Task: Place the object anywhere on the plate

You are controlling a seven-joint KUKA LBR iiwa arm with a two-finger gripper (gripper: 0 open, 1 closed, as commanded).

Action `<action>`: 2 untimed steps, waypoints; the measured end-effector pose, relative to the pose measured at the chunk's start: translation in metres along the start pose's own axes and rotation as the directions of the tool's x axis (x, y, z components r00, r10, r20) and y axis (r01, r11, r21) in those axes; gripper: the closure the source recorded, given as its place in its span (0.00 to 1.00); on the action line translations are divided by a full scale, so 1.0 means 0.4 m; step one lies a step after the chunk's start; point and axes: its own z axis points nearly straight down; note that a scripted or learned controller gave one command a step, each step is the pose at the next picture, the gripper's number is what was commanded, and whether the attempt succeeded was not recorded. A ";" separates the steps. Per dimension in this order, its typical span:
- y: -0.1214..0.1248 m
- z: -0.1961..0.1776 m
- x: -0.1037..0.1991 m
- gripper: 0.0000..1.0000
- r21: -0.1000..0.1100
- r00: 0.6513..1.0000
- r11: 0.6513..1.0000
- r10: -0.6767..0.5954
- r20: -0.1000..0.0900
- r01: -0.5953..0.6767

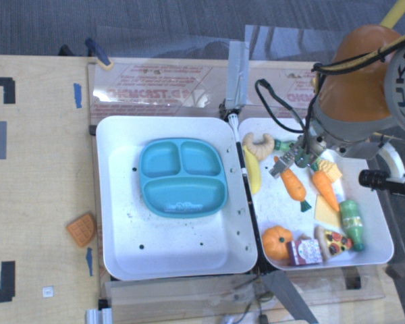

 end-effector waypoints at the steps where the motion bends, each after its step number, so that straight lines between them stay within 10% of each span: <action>1: 0.158 0.074 0.125 1.00 -0.001 0.974 0.974 -0.225 -0.004 0.225; 2: 0.158 0.071 0.123 0.00 -0.002 0.975 0.975 -0.224 -0.002 0.224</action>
